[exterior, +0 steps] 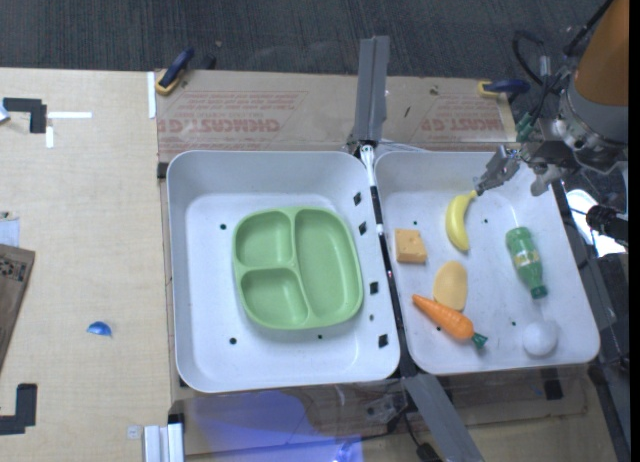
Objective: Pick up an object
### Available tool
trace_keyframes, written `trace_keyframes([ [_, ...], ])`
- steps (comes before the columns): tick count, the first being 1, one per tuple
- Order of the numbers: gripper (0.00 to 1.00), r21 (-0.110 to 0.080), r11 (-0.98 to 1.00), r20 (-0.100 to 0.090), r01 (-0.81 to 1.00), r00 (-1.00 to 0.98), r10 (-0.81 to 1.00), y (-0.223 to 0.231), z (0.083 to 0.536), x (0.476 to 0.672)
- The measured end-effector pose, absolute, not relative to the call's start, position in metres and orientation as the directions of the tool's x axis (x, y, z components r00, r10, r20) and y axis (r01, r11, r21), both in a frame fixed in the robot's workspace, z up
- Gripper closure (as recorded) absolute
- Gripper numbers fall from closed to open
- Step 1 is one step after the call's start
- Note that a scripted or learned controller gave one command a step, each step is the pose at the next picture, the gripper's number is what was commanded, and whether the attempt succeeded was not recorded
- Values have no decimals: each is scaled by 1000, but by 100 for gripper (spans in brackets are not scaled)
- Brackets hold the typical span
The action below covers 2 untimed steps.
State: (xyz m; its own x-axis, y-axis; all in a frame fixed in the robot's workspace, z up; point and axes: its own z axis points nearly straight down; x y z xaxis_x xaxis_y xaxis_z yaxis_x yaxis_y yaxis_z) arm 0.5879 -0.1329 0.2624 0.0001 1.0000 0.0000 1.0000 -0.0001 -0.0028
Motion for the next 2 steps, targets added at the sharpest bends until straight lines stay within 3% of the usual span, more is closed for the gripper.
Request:
trace_keyframes([
  [1, 0, -3, 71, -1, 998, -71, 998, -132, 175, 629],
  [2, 0, 1, 12, -2, 1000, -12, 1000, -157, 92, 632],
])
